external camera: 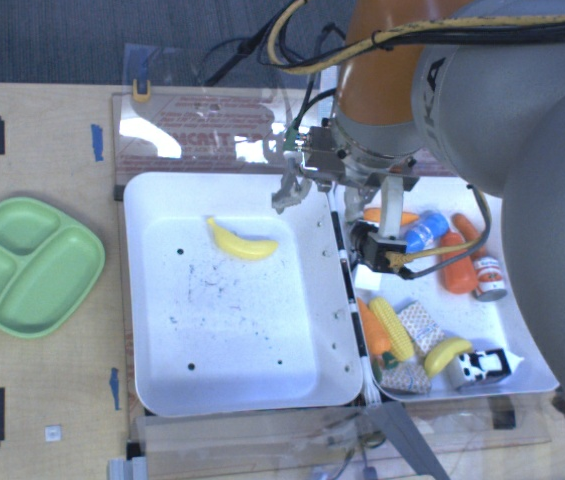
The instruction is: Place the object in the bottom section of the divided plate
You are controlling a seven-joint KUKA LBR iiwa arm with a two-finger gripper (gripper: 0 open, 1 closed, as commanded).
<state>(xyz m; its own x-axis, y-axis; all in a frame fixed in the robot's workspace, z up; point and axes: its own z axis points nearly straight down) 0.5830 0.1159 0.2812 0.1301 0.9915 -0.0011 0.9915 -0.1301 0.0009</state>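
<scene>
Smooth curved yellow banana point(243, 241) lying in the left white bin point(152, 368), scuffed and glossy; metal gripper point(288, 196) above the bin's upper right, released, grasping nothing; green moulded divided plate point(27, 264) on the wooden bench point(42, 408), well apart

Pale wooden counter point(52, 388) with black corner marks and blue tape scraps; dark blue-grey carpeted floor point(112, 13) toward twelve o'clock; bright glare on clear plastic sheet point(202, 128).
</scene>
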